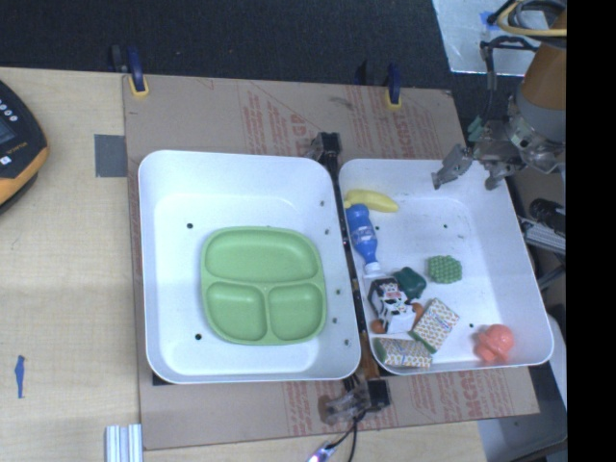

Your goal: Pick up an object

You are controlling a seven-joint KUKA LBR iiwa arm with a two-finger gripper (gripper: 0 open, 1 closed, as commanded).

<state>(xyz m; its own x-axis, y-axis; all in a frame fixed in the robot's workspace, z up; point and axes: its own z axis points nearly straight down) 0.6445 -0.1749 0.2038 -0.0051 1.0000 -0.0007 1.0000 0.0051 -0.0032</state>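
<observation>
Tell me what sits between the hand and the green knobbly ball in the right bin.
Nothing visible. The hand is at the right bin's far edge, and bare white floor separates it from the green knobbly ball. The banana and blue bottle lie off toward the divider.

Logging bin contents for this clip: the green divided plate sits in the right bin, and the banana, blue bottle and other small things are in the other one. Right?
Not quite. The camera view shows the green divided plate in the left bin; the banana, blue bottle and other small things are in the right bin.

Probably lab: clamped cardboard (289,114), bins (164,258)
</observation>
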